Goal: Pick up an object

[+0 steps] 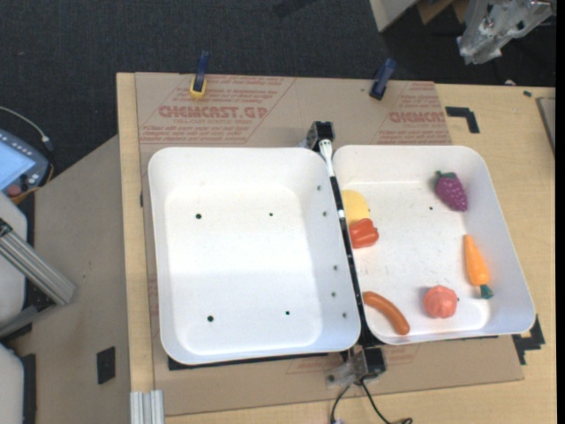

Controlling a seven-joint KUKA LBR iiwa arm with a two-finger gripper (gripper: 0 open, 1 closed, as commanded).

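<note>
The right bin [415, 168] holds several toy foods. A purple bunch of grapes [450, 190] lies at its far right. A yellow piece [355, 205] and a red pepper [363, 233] rest against its left wall. An orange carrot [476, 265] lies along the right side, a pink strawberry [440, 301] sits near the front, and a reddish sausage [387, 312] lies at the front left. My gripper [496, 18] hangs at the top right, well beyond the bins and the bench's far edge, far from every object.
The left bin [177, 237] stands beside the right one, on a brown board [265, 109]. Two blue clamps [201, 73] [382, 78] grip the board's far edge. A metal bar [35, 268] slants at the left.
</note>
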